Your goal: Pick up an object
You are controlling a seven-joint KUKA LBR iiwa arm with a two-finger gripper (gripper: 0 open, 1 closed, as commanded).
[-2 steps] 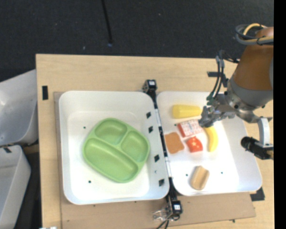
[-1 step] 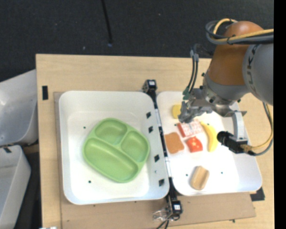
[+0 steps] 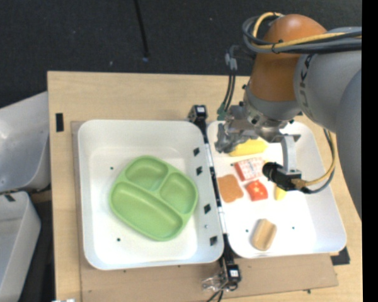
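Observation:
My gripper (image 3: 230, 137) hangs low over the far left part of the right bin (image 3: 315, 231), just left of a yellow banana-like piece (image 3: 249, 147). Whether anything sits between its fingers is hidden by the wrist. Below it lie a red-and-white patterned packet (image 3: 247, 168), a red block (image 3: 257, 190), an orange-brown oval piece (image 3: 229, 187) and a small yellow item (image 3: 280, 192). A tan bread-roll shape (image 3: 263, 234) lies toward the bin's near side.
The left bin (image 3: 94, 231) holds a green divided plate (image 3: 154, 197). A ridge with black clips (image 3: 209, 187) separates the two bins. The arm's orange band and grey body loom over the right bin's far right.

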